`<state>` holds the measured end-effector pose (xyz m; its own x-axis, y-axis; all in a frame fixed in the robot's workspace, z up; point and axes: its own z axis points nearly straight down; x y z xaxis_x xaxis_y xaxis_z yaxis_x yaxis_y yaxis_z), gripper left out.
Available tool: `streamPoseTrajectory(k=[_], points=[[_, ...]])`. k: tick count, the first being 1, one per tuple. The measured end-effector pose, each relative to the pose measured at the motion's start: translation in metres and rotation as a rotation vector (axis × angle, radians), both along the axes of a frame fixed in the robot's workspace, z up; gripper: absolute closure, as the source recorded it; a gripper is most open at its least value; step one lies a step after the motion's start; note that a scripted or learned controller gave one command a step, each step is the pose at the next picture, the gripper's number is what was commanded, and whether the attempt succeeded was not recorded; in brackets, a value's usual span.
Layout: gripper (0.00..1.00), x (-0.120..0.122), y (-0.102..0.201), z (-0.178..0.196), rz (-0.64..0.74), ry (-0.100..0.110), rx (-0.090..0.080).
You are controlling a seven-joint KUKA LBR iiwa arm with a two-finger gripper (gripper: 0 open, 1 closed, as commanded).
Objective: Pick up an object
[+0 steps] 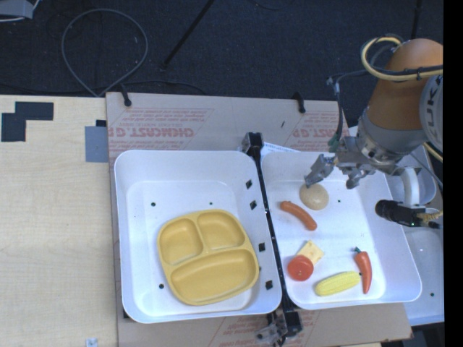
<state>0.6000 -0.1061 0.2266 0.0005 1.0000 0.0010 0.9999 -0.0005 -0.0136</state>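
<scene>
Gripper (337, 171) hangs near right bin's (405, 280) far edge, jaws apart, holding nothing. Potato (314, 196) just below it: likely light, rigid, smooth; grasp across its widest part.

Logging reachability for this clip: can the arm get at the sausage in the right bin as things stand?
Probably yes. The sausage lies apart from its neighbours on the bin floor, just below the gripper, whose fingers are spread above the potato; nothing covers it.
</scene>
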Motion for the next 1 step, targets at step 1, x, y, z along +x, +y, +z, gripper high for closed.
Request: streamPoseTrajectory(k=[1], points=[[0.00, 0.0025, -0.0001, 0.0065, 0.001, -0.012, -0.001]])
